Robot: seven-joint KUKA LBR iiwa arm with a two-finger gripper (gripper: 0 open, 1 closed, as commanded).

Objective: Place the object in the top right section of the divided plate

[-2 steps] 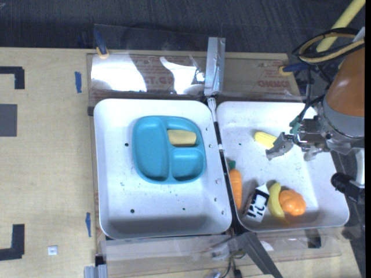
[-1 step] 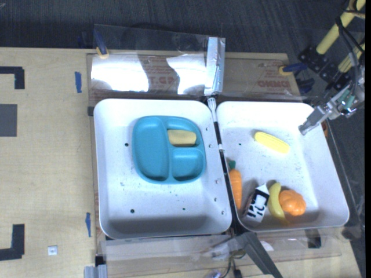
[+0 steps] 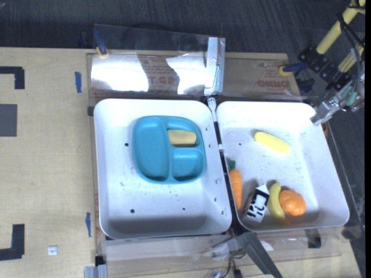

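Observation:
A blue divided plate (image 3: 159,149) lies in the left bin (image 3: 110,196). A tan-yellow oblong object (image 3: 182,137) rests in the plate's top right section. My gripper (image 3: 335,105) hangs at the far right edge of the right bin (image 3: 324,172), over its upper right corner. It is well away from the plate, and nothing shows in it.
The right bin holds a yellow oblong piece (image 3: 272,142), a carrot (image 3: 235,188) along its left wall, a black-and-white carton (image 3: 257,204), a small yellow piece (image 3: 275,200) and an orange item (image 3: 293,202). A clear sheet with a silver strip (image 3: 214,65) stands behind the left bin.

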